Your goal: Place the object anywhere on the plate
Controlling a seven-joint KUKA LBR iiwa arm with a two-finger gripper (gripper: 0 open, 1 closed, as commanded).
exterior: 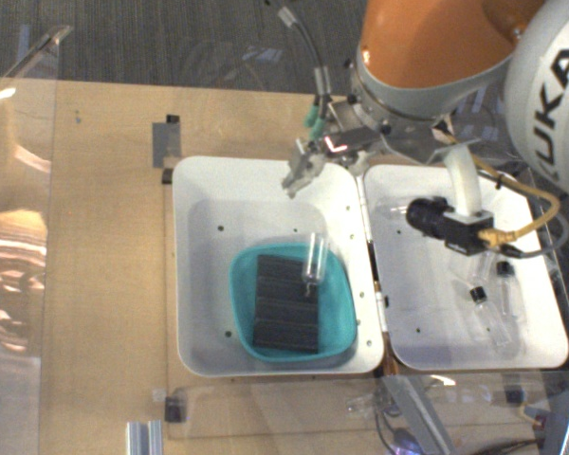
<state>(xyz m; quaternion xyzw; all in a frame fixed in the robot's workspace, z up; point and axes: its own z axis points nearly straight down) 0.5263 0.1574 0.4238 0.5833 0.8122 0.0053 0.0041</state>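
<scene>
The pincer (297,176) is hanging over the far right corner of the left bin (185,282), with the arm (436,27) reaching in above it from the view's right. Whether the pincer is spread or pressed together cannot be told from this angle, and nothing is seen pinched in it. Nearer the camera than the pincer, and well apart from it, a teal plate (242,287) is sitting on the floor of the same bin. A black ridged block (286,303) is lying flat on the plate, almost straight below the pincer in the view. A clear tube (315,254) is resting at the plate's far right part, just beside the block's far right corner and between the block and the pincer. To the view's right of the pincer, the right bin (427,335) is holding some clear plastic pieces (498,316) and a small black piece (477,295), all well apart from the pincer.
</scene>
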